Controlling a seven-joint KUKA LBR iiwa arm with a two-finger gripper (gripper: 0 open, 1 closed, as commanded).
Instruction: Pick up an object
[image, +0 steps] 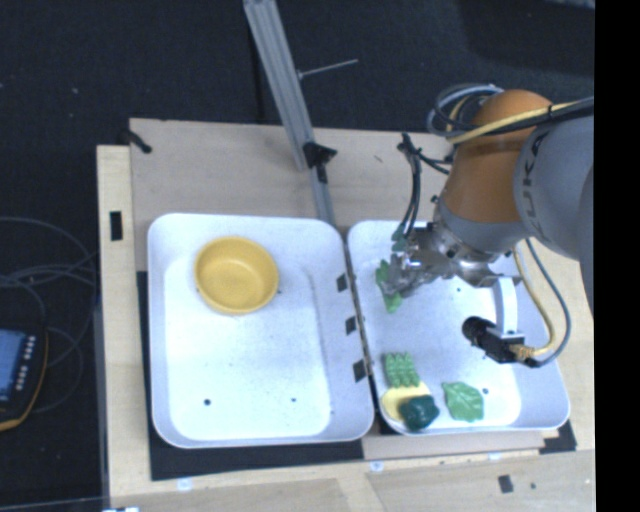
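on the bench, right bin (540, 400): gripper (398, 285) clenched on a green piece (388, 285), mid-pick; next, lift clear.

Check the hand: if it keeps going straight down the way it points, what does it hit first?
Probably the small green object at the hand, near the right bin's left wall. Below that is the bin floor. Depth is unclear from this slanted view, so it may already touch the object.

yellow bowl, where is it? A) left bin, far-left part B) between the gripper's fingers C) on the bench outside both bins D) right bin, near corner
A: the yellow bowl sits in the left bin, toward its far-left part, well apart from the gripper.
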